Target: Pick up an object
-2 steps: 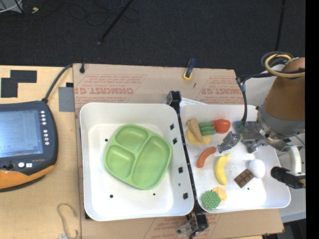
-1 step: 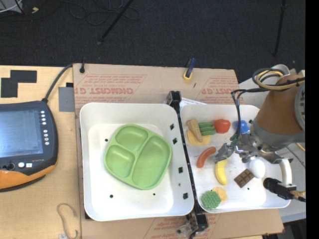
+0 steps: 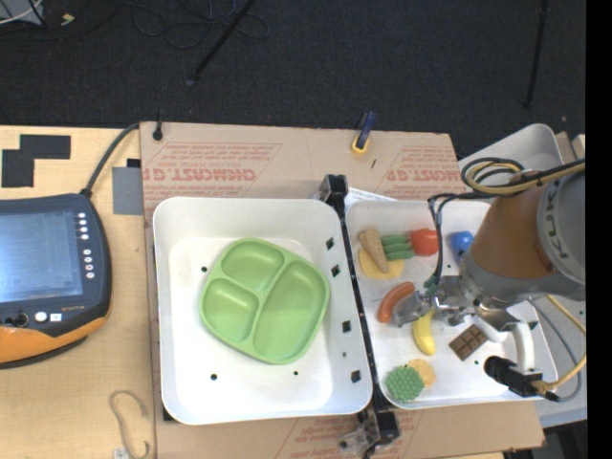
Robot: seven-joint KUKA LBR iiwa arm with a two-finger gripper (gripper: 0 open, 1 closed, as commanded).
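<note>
In the right bin [image 3: 535, 376] my gripper [image 3: 427, 308] hangs low over a cluster of toy foods. It sits just right of a red sausage [image 3: 394, 301] and just above a yellow banana [image 3: 424, 335]. Nothing shows clearly between its tips. A brown chocolate piece [image 3: 467, 342] lies to its lower right. A tan bread-like piece [image 3: 373, 252], an orange and green carrot [image 3: 411, 245] and a blue object [image 3: 461, 242] lie at the back of the bin. A green bumpy round piece [image 3: 404, 383] rests at the front.
The left bin [image 3: 182, 256] holds a green divided plate [image 3: 265, 299]. A black divider [image 3: 352, 304] runs between the two bins. The arm's orange band [image 3: 507, 242] covers the right bin's right side. A control pendant [image 3: 43, 266] lies on the bench at far left.
</note>
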